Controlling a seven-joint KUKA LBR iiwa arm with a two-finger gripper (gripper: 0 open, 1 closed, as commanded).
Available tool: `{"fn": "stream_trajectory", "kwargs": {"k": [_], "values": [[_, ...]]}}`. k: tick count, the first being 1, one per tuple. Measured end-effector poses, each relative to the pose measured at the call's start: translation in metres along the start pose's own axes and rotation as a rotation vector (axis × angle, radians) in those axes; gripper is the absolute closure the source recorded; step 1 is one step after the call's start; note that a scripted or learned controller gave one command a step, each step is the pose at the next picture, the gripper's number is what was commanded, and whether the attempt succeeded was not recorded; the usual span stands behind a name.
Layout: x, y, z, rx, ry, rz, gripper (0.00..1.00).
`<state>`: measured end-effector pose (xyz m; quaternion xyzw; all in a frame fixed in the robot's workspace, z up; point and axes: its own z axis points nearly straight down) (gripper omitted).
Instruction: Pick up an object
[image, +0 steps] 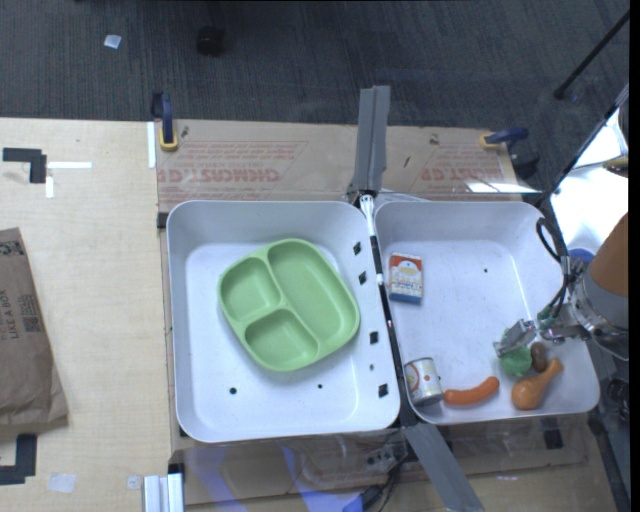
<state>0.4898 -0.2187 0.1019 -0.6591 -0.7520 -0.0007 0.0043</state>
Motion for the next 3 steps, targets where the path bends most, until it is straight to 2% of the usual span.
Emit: {"fn": "stream_trajectory", "kwargs": {"k": [1, 2, 3], "values": [[-0.001, 0.001, -0.01, -0.004, -0.004, 0.001, 1.0], [-0.008, 0.038, -0.069, -0.004, -0.009, -0.08, 1.0], [-0.008, 0.038, -0.069, -0.004, -0.009, -0.081, 0.0]]}}
